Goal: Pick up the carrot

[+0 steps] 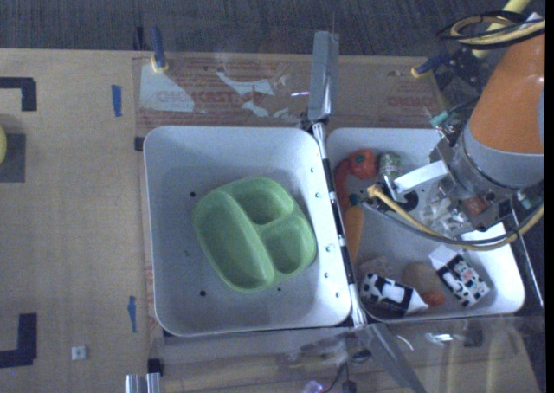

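The carrot (353, 228) is an orange elongated piece lying along the left wall of the right bin (511, 296). The gripper (431, 206) hangs low over the middle of that bin, to the right of the carrot and apart from it, with cables and a white tag draped around it. The grey arm with its orange band (511, 97) reaches in from the right and hides the bin's right back part.
A red vegetable (357, 168) with a green piece (389, 161) beside it lies at the right bin's back left. Two black-and-white toys (386, 293) (463, 280) and a brownish item (421, 277) lie near its front. A green divided plate (255, 231) sits in the left bin (164, 157).
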Tool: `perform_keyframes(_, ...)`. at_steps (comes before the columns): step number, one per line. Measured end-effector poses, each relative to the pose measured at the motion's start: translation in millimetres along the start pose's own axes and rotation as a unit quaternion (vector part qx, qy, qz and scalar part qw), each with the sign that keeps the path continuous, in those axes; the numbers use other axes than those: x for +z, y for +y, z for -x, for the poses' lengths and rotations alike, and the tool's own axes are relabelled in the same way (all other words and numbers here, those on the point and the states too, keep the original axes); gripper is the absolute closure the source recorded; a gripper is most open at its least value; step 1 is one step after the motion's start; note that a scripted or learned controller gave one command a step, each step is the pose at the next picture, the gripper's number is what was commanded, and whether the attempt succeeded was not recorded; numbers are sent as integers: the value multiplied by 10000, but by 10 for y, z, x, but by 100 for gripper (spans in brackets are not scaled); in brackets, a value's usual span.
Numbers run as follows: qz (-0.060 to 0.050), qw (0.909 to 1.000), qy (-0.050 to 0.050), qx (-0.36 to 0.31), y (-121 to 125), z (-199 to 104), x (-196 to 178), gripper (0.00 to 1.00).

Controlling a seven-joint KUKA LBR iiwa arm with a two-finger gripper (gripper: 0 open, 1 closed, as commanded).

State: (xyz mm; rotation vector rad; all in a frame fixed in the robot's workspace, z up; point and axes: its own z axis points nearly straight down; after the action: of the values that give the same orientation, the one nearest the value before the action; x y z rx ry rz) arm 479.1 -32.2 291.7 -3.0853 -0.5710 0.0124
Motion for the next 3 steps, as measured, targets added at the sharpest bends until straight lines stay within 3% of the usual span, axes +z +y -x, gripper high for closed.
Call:
perform_keyframes(1,27,9965,37,830,-147,-58,-593,100)
perform_keyframes(2,15,9838,7,-1790,-291,-309,-342,100)
perform_keyframes(3,13,9986,9,-524,-874,-332,-344,100)
